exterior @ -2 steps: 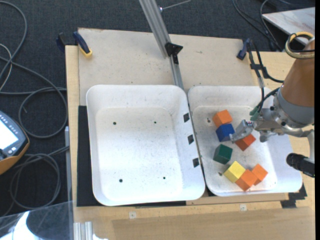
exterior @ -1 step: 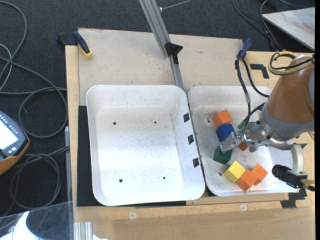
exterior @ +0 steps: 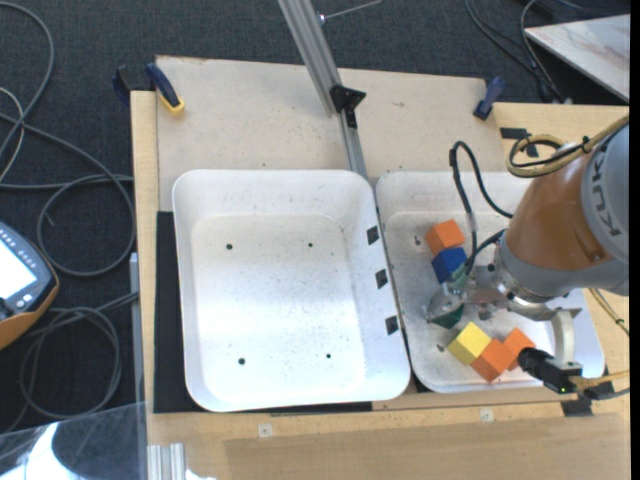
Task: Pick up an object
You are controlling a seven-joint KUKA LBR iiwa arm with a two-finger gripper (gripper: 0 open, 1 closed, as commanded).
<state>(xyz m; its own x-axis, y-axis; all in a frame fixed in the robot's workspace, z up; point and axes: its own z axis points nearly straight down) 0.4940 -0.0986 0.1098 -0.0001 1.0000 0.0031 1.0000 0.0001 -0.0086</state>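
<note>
Orange block (exterior: 503,354) and yellow block (exterior: 467,344) crowd right bin's (exterior: 430,376) near rim.

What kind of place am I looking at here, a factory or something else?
Most likely a robotics research lab, not a factory. A robot arm reaches over two white bins on a clamped wooden bench, coloured toy blocks serve as test objects, and loose cables trail across the carpet.

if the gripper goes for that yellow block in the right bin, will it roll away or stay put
The yellow block looks cube-shaped with flat faces, so it would likely slide rather than roll. It appears rigid, probably keeping its shape when squeezed. It seems to touch the orange block, so a push may shift both.
</note>
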